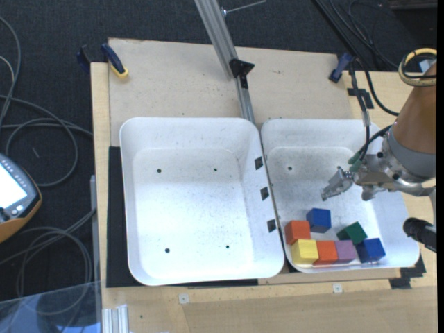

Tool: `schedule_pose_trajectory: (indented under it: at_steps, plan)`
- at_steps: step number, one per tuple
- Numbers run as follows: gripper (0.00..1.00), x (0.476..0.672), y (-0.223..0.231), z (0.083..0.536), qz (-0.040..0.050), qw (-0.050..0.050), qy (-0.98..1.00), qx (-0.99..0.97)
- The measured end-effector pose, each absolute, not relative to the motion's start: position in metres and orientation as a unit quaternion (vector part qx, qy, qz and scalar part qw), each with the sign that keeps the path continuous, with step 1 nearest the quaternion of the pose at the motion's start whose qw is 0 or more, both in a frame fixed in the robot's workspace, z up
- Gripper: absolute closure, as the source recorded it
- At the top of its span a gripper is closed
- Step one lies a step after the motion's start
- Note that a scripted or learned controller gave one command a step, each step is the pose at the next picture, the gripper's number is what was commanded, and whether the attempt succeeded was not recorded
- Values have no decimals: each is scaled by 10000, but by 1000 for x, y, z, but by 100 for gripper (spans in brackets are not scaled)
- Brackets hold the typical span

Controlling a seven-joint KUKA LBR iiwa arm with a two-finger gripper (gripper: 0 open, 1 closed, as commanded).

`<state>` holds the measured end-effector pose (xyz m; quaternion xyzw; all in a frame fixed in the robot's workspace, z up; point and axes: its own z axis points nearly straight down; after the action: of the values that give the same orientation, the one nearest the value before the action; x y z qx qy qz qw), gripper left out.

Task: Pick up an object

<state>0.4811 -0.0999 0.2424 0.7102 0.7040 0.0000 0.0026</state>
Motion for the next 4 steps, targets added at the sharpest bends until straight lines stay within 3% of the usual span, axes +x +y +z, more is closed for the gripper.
schedule_pose_trajectory:
  at_steps: [1, 2, 3, 4]
  plan:
    - [0, 482, -94, 240, 6, 4, 7072, 7071]
    - [0, 484, -92, 115, 37, 46, 7074, 7068]
    - [0, 485, -149, 104, 32, 70, 7058, 7084]
    - [100, 484, -147, 112, 29, 56, 7071, 7071]
